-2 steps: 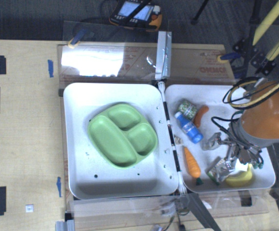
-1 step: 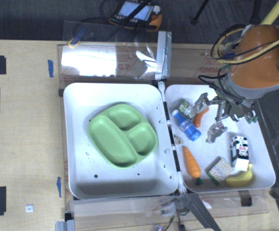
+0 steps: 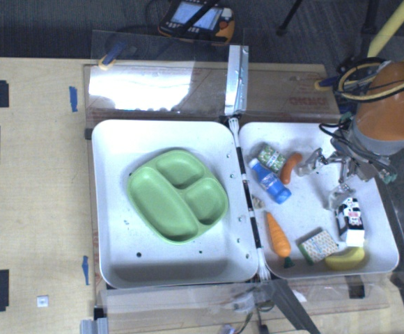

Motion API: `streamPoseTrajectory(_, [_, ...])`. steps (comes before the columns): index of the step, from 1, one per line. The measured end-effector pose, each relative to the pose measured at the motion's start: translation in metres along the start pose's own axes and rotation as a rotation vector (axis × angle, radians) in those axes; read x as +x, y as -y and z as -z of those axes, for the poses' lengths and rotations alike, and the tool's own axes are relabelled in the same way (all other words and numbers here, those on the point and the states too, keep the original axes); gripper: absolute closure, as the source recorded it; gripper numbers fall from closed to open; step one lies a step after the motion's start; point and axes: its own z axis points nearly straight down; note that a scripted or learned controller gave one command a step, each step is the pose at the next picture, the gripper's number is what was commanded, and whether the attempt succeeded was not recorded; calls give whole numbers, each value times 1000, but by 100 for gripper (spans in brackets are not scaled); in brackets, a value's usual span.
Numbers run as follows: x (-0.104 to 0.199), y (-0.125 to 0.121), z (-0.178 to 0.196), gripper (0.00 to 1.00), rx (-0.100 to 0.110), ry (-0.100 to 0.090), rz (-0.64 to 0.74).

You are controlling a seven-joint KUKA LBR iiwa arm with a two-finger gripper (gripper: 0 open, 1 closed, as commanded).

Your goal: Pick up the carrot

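At the near edge of the bench (image 3: 28,207), the right bin (image 3: 390,256) holds a yellow banana (image 3: 346,258) in its near right corner, with a small patterned box (image 3: 318,245) lying just to its left and touching it. The carrot (image 3: 278,235) lies near the same bin's near left side, close against the divider between the bins, its thick orange end pointing away from the camera and its dark tip toward the near wall; nothing grips it. A little black-and-white carton (image 3: 352,219) stands just above the banana. The left bin (image 3: 108,207) carries a green divided plate (image 3: 179,195) at its middle, set at a slant, with three compartments. Farther back in the right bin, a blue bottle (image 3: 272,184) lies slanted beside the divider, a small can with a green label (image 3: 272,157) sits just behind it, and an orange sausage-shaped piece (image 3: 290,167) lies touching the can's right side. The tool (image 3: 327,164) hangs over the far middle of the right bin, well apart from the carrot, its thin metal fingers spread and closed on nothing. Behind it the arm's orange band (image 3: 390,113) reaches in from the right. Beyond the bins stands a clear plastic panel (image 3: 153,82), and a handheld control pendant (image 3: 195,19) lies on the floor.
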Motion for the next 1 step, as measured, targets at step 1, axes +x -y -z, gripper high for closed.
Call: streamPoseTrajectory(1, [-3,1,13,100,3,12,-6])
